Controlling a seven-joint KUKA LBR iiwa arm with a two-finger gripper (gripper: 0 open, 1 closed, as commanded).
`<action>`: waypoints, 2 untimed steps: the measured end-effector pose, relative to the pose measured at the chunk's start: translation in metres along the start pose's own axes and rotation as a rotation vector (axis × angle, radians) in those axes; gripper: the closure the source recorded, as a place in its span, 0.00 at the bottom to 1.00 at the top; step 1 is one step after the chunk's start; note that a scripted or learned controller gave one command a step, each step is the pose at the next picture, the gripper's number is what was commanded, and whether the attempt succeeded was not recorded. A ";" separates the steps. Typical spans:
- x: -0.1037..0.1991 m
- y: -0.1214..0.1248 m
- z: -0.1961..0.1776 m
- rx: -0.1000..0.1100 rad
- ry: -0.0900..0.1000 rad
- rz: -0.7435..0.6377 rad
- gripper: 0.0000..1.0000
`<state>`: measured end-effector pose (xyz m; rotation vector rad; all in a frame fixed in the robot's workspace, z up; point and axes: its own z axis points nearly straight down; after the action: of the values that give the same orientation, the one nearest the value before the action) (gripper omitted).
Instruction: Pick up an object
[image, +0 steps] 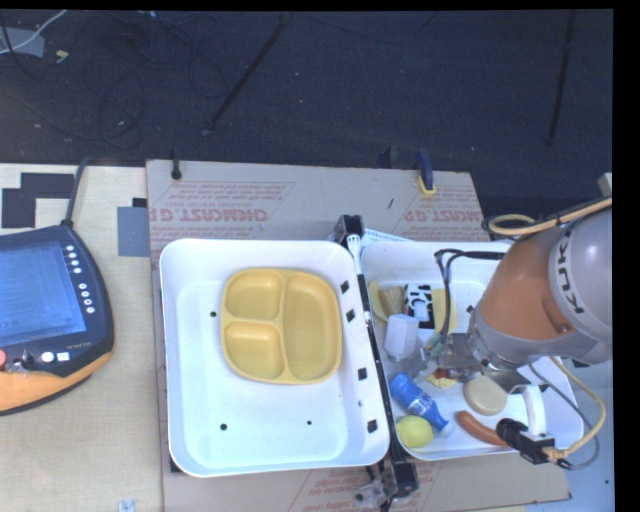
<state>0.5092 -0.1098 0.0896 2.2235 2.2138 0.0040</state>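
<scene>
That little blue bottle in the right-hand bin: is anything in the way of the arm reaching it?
Nothing lies over the blue bottle; its top is bare. It is crowded, though: a yellow ball sits just below it and a white cup above. The arm hangs over the bin's middle, right of the bottle.

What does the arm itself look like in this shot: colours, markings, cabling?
The arm is a rounded grey casing with a broad orange band above the wrist and part of dark KUKA lettering on the grey section. Black and yellowish cables loop around it, over the right bin. The wrist ends in a dark metal gripper assembly; its detail is too cluttered to make out.
</scene>
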 end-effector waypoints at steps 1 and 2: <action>0.000 0.000 0.000 0.000 0.000 0.000 0.00; -0.060 0.013 0.000 0.004 0.003 -0.004 0.00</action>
<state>0.5221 -0.1698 0.0893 2.2227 2.2209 0.0025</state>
